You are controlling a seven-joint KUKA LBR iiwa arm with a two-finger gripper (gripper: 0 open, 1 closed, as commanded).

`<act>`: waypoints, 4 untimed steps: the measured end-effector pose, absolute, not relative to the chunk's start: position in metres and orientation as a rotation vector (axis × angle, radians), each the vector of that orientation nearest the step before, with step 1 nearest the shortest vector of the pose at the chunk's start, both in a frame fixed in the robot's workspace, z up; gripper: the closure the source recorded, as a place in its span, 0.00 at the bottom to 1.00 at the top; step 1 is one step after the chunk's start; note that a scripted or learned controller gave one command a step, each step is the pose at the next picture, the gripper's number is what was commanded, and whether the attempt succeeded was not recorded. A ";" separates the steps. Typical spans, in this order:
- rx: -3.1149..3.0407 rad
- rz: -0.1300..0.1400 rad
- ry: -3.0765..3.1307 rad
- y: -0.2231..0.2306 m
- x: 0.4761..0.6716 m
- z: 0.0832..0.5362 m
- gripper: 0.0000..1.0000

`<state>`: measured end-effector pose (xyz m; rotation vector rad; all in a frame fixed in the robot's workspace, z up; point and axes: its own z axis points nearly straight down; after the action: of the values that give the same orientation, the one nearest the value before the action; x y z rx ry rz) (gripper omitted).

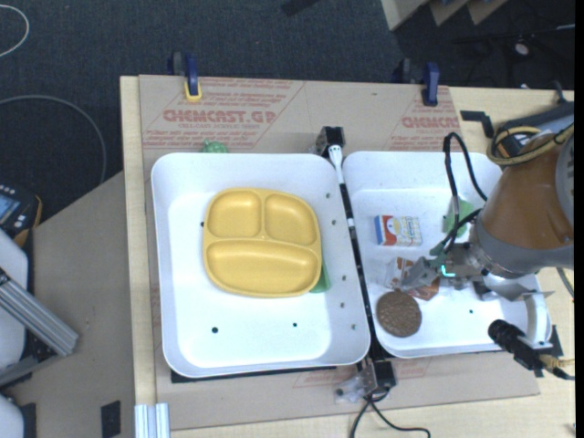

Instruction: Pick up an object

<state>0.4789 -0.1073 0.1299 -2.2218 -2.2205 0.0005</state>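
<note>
In the right bin point(429, 340) lie a small white carton with blue and red print point(398, 230) and a round brown disc point(399, 314) near the front wall. A small reddish-brown thing point(425, 286) lies just above the disc. My gripper point(422, 275) reaches in from the right and hangs low over that small thing, between the carton and the disc. The arm's orange wrist point(529, 208) covers the right part of this bin. A green item point(464, 217) peeks out beside the wrist.
The left bin point(182, 327) holds a yellow three-compartment tray point(263, 242) with a green edge point(321, 282) showing under its right side. A black divider rail point(351, 235) runs between the bins. Black cables loop over the right bin's back.
</note>
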 end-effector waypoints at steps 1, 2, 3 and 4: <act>-2.237 -0.016 -2.236 -0.098 0.485 0.104 0.00; -2.247 -0.016 -2.238 -0.101 0.486 0.116 1.00; -2.245 -0.018 -2.238 -0.100 0.486 0.115 0.00; -2.233 -0.021 -2.242 -0.112 0.488 0.102 0.00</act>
<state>0.4881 -0.1120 0.1017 -2.2334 -2.2421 -0.0211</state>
